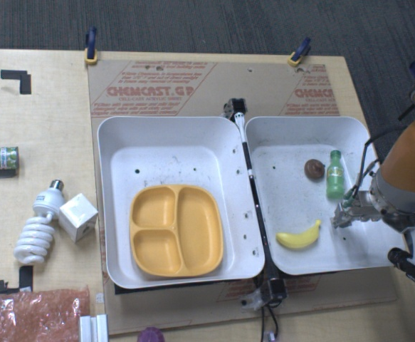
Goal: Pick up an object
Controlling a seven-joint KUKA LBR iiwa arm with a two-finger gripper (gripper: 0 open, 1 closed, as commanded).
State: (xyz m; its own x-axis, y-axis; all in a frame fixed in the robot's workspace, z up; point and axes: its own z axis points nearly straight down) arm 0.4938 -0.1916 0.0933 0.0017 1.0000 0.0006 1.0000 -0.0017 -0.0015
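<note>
A: Which object is nearest for the pick?

B: The green bottle (334,175), upright near the right bin's (292,130) far side. The gripper (347,212) sits just below it; whether its fingers are spread or closed cannot be told. The bottle looks smooth and rounded, so a centred squeeze across its body seems wisest.

A: Other options?

B: A curved, waxy-looking yellow banana (299,236) lies nearer the front, and a small brown round thing (314,168) rests beside the bottle. The left bin (114,137) holds a glossy yellow divided plate (176,230).
</note>
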